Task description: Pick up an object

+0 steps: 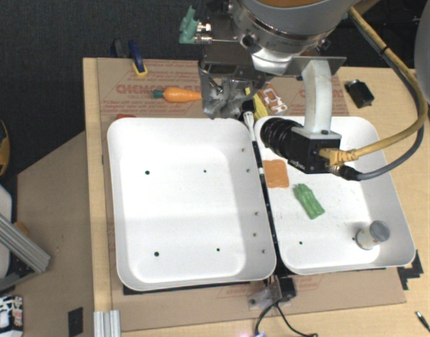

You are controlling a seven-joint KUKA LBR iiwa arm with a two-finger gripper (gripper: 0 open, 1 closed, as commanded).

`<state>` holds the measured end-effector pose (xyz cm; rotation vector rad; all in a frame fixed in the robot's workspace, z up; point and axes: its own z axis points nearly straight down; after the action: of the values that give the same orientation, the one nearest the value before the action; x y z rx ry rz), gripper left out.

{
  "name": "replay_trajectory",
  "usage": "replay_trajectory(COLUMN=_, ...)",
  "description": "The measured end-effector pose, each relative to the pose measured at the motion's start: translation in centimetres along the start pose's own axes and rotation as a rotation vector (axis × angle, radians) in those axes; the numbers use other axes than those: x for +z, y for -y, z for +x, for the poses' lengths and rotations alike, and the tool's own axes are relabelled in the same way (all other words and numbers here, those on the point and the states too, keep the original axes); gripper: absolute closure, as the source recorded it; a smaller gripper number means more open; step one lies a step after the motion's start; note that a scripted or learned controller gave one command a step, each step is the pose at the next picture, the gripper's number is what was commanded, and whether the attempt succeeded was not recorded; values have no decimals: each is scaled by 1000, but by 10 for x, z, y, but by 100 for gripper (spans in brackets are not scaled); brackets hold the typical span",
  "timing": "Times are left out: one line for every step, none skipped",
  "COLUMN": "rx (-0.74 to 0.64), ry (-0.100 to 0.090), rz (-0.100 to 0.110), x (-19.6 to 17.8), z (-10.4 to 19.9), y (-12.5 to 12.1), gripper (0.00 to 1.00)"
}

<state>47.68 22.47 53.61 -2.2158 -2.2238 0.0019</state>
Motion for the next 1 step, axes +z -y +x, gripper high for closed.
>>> replay_trajectory(rx=3, ry=1, rz=0, x=1, z=0, y=-2, gripper=0)
